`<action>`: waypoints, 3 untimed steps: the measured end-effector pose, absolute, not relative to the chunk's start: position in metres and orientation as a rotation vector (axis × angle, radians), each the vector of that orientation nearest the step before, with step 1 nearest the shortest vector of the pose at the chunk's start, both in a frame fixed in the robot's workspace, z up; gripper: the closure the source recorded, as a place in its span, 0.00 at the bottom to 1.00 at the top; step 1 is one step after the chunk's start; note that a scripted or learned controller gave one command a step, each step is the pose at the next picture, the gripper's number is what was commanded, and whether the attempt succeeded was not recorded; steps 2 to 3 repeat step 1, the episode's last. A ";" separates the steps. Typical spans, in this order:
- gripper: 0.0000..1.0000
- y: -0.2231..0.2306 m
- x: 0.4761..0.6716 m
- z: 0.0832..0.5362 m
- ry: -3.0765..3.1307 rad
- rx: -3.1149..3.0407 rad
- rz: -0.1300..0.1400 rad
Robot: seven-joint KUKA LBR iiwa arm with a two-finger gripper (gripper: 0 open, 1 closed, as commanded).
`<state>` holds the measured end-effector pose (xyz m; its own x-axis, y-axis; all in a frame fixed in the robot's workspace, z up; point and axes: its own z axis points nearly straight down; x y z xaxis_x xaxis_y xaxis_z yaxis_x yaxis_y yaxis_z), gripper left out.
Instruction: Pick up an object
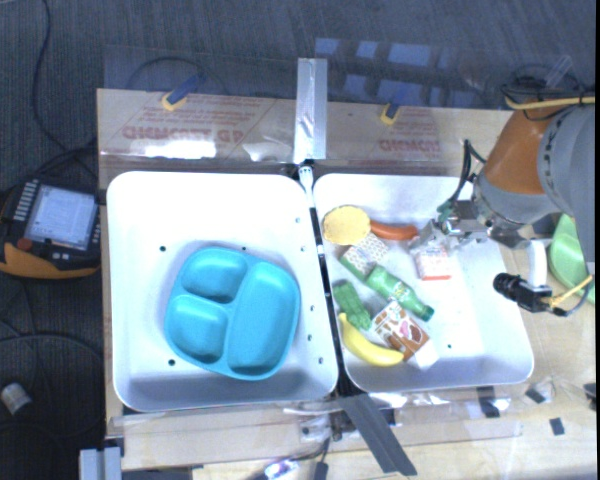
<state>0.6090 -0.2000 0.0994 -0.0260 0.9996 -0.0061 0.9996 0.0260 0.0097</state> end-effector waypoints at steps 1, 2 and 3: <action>1.00 -0.190 0.618 0.200 2.285 2.155 -0.002; 1.00 -0.190 0.618 0.200 2.285 2.155 -0.002; 1.00 -0.190 0.618 0.200 2.285 2.155 -0.002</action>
